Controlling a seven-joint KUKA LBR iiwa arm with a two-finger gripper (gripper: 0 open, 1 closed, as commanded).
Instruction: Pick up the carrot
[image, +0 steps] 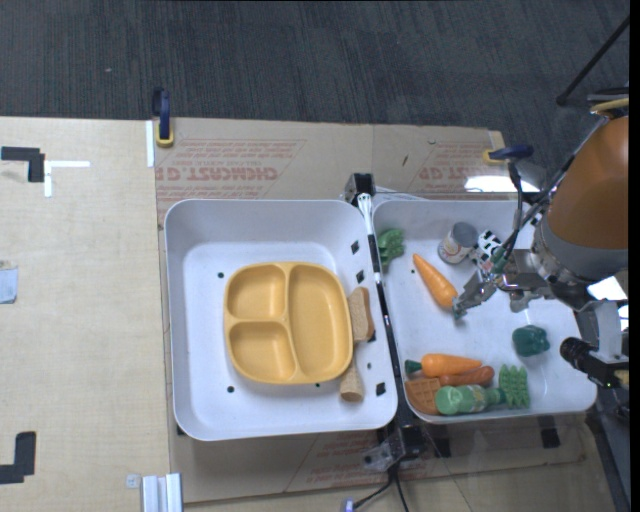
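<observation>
Camera view: cardboard-covered bench (80, 330) bears two white bins (190, 330), dark floor behind

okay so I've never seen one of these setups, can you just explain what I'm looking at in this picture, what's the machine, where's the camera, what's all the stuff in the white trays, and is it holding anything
This is one picture from a camera fixed above a bench, looking down at a slant. The grey and orange shape on the right is a robot arm; its gripper, a two-finger claw, reaches into the right bin.

There are two shallow white bins side by side. The left bin holds a yellow divided plate with a couple of tan, bread-like pieces beside it.

The right bin holds toy food: a carrot just left of the gripper, a second carrot lower down in a pile of other vegetables, and a dark green piece.

The job is to pick up a carrot. I can see nothing between the fingers, and the carrot lies on the bin floor.
</observation>
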